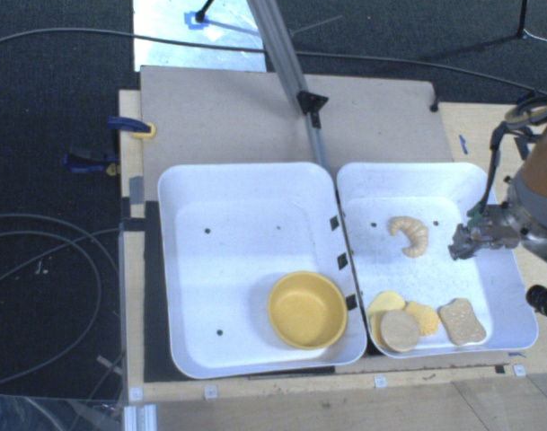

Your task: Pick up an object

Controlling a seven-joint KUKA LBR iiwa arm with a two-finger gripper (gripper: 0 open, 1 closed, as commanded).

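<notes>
1. In the camera view, two shallow white bins are sitting side by side on the bench (255,106): the left bin (246,196) and the right bin (435,182), their inner rims touching along the middle.
2. The grey arm (538,182) is reaching in from the right, and its tool (462,243) is hanging over the right-hand part of the right bin, near that bin's right wall.
3. The tool is looking dark and small here; whether it is spread wide or drawn narrow, I cannot tell, and nothing is showing between its tips.
4. A curved, croissant-shaped piece (410,234) is lying in the middle of the right bin, just to the left of the tool and apart from it.
5. Along the near edge of the right bin, a pale round slice (400,329) is lying on top of a yellow disc (386,303), with a small yellow crinkled piece (423,317) just beside them and a tan bread-like slice (462,321) further right.
6. A yellow bowl (307,308) is standing upright in the near right corner of the left bin, close to the shared rims.
7. A slanted grey pole (282,52) is crossing the far side of the bench, ending at a black clamp (311,103) above the bins.
</notes>
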